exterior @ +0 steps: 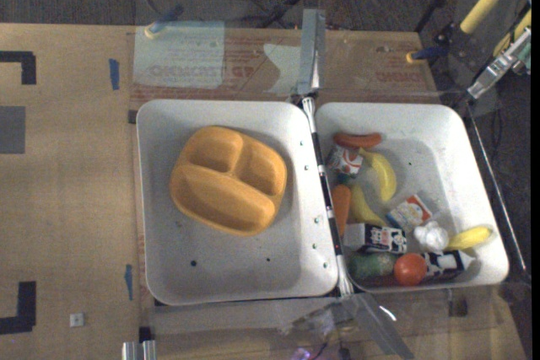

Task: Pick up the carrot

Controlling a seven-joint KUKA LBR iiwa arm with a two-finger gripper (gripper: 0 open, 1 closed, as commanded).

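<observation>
Checking in from the remote station. The carrot [340, 205] is in the right bin [439, 124], lying lengthwise right up against that bin's left wall, about halfway down. A banana [377, 181] curves just beside it on the right, close enough that they look like they touch. A small colourful carton [344, 162] sits at its top end, with a red sausage [357, 140] above that. At the carrot's lower end there's a little black-and-white carton [384, 239], then a green fruit [369, 265] and a tomato [410, 269] in the bottom corner.

The left bin [169, 265] has an orange divided plate [229, 179] lying in it.

As for the hand, I honestly can't tell what state it's in from this feed.
</observation>
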